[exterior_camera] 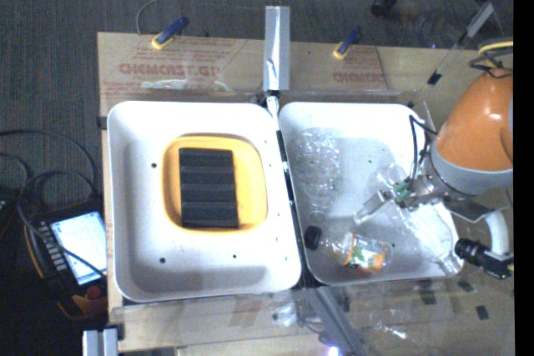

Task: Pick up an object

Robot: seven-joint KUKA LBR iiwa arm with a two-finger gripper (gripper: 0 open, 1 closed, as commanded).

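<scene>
The counter (242, 314) shows its front edge closest to the lens, at 6 o'clock, carrying two shallow white bins side by side.

Left bin (133, 263): holds a yellow tray-like item with a black ribbed insert (210, 186), lying flat at the bin's centre. It sits well apart from the arm and appears, in my judgement, not to be the present target.

Right bin (334, 117): holds clear plastic items. A crumpled transparent piece (319, 161) lies toward 11 o'clock of this bin. A clear bottle with a dark cap and an orange-and-green label (355, 250) lies on its side toward 6 o'clock, cap pointing to 9 o'clock. Its loose, flat resting position suggests it was dropped in for picking rather than arranged.

The arm (476, 133) enters from 3 o'clock, its orange band above the right bin's edge. The pincer (399, 194) is low inside the right bin, toward 3 o'clock of the bin's centre, just above the bottle and beside more clear plastic (434, 231).

Pincer state: I cannot tell; glare and transparent material obscure it. No item is visibly held. Judgement: the pick is not yet accomplished, and the bottle is the nearest candidate.
</scene>
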